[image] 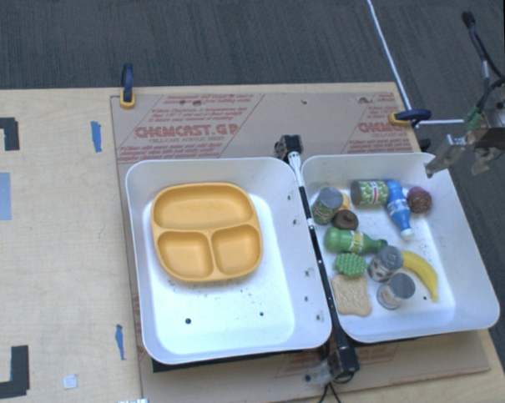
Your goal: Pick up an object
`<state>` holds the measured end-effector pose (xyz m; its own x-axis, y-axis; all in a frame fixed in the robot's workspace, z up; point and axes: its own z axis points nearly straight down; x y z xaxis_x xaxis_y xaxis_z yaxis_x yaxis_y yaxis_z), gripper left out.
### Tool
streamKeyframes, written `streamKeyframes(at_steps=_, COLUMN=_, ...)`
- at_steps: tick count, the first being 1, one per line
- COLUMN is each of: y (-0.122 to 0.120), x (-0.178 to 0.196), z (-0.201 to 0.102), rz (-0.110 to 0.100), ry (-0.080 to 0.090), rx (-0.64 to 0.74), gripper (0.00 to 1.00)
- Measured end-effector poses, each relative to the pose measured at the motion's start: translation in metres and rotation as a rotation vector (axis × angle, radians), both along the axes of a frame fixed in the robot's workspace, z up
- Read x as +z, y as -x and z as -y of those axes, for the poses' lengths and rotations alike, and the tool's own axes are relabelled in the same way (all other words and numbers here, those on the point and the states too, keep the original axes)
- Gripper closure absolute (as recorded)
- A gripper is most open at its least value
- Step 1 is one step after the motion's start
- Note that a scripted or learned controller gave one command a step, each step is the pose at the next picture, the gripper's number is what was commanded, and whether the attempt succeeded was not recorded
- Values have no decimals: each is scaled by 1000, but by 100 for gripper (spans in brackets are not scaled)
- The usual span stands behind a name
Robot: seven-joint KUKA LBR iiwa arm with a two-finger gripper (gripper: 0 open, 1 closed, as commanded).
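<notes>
Banana (422,272), a toy at the near right of the right bin (470,254), looks light, stiff and slick; its curved middle seems the best place to grip. The gripper (474,142) waits beyond the bin's far right corner

Two shallow white bins side by side on a wooden bench, seen from above. Left bin (158,326) holding a yellow divided plate (207,231). Right bin (468,254) crowded with toy food: banana (423,272), blue bottle (397,207), green bottle (354,241), cans, cracker (352,296).
</notes>
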<state>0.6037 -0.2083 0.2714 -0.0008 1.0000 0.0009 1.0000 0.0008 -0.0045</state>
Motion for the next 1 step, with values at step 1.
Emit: streamKeyframes(at_steps=1, y=-13, x=-108, z=-6, rz=-1, ry=-1, rx=1, gripper=0)
